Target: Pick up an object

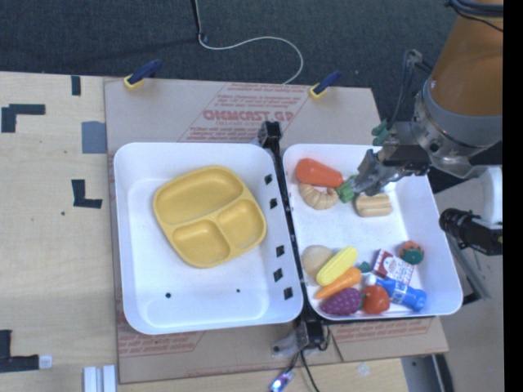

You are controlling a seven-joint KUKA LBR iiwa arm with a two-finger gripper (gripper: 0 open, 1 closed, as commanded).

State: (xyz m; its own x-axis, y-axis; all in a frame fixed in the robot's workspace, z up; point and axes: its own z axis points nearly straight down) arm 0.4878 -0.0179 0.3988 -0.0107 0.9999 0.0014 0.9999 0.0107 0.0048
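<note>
Yellow three-compartment plastic plate lies alone in the left white bin. Right white bin carries the toy food. Grey arm's two-finger gripper sits low over that bin's far half, at the green leafy end of the orange toy carrot; can't tell whether anything is gripped or how wide the claw stands. Tan croissant just below the carrot, beige bread piece just beside the gripper. Near edge cluster: yellow corn cob, purple grapes, red tomato, blue bottle.
</note>
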